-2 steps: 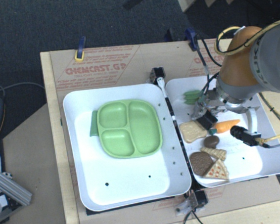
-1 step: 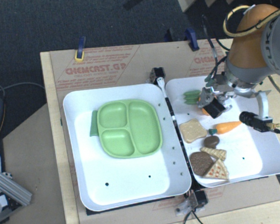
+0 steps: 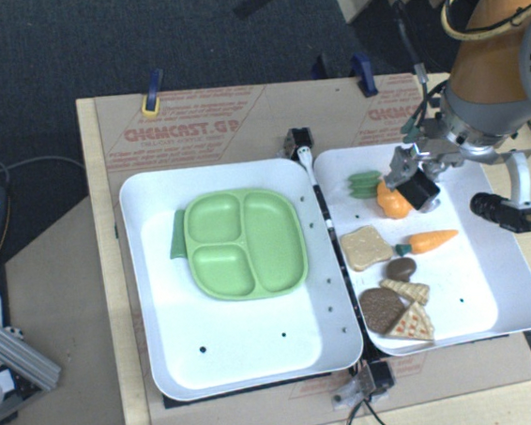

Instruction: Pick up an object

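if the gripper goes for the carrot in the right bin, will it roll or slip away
Probably a little. The carrot looks round and tapered, so a push would likely swing it in an arc rather than roll it straight. Its surface seems smooth, hard plastic, so it may slip. It lies flat, apart from the bread slice, leaving room to close around it.

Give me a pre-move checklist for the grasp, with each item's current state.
1. Gripper is over the right bin, where the food items lie: ok.
2. A target is under it: the orange fruit sits right at the gripper: ok.
3. Anything held already: cannot tell.
4. Room around the target: the green vegetable lies right beside the fruit: not ok.
5. Other items out of the way: bread slice and carrot lie apart from the fruit: ok.
6. Green divided plate sits in the left bin, away from the arm: ok.
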Robot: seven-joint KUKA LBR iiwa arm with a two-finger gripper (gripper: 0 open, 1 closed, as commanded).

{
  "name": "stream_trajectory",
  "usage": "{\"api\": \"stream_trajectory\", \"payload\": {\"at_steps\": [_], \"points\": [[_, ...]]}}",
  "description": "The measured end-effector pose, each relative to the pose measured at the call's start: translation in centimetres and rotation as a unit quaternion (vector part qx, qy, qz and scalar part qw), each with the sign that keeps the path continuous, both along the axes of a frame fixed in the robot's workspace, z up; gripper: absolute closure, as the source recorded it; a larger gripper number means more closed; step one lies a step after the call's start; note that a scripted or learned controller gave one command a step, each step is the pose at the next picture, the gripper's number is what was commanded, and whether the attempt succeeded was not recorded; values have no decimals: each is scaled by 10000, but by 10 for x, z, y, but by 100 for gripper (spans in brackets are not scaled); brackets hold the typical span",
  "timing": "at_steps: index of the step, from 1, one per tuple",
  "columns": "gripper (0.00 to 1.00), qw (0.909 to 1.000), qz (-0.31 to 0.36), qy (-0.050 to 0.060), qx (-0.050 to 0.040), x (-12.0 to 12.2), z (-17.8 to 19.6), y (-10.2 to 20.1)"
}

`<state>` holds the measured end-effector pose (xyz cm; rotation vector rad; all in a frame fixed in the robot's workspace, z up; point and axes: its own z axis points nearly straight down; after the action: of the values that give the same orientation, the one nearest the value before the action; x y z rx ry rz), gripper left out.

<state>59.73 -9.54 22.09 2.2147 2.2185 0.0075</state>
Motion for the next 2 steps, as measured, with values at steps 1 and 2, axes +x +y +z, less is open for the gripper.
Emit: {"api": "stream_trajectory", "payload": {"at_steps": [1, 2], "points": [[100, 10000, -3, 25, 3, 1, 4, 0], [100, 10000, 23, 23, 14, 5, 12, 53]]}}
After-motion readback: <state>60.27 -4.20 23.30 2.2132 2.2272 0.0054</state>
